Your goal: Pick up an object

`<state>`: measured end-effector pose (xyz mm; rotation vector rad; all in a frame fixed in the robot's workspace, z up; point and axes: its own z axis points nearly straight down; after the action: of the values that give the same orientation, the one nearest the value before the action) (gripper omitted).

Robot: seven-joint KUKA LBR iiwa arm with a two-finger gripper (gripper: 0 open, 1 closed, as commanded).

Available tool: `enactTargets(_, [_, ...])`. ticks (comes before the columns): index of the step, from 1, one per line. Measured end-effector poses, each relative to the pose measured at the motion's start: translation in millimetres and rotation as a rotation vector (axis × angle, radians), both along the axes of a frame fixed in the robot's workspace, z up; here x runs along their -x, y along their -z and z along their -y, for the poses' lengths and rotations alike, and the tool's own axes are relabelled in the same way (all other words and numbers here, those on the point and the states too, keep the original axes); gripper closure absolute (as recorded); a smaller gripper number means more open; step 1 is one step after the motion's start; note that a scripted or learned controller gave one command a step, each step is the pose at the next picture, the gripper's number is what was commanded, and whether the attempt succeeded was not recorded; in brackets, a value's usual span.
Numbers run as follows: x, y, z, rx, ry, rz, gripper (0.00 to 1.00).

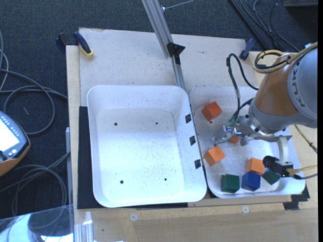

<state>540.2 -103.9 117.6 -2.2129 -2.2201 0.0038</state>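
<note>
The right bin [202, 97] holds several blocks. One orange cube [212, 111] lies near its back, and a second orange cube [215, 155] sits at its left middle. A third orange cube [255, 165] is toward the front right. Along the front wall sit a green block [230, 182], a blue cube [251, 181] and a dark green block [271, 176]. My gripper [229, 133] hangs low over the middle of this bin, between the first two orange cubes. A small orange piece [234, 139] shows right at its tip; whether it is gripped is unclear.
The left bin [101, 100] lies beside the right one, with a dividing rim and black clips between them. A metal pole [157, 19] slants over the bench at the back. Black cables [234, 74] loop off the arm above the right bin.
</note>
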Motion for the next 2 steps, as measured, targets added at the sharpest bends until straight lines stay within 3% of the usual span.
enactTargets(1, [32,19,-21,0.000,0.003,0.001,0.00])
enactTargets(2, [-2,18,13,0.005,0.004,0.010,0.00])
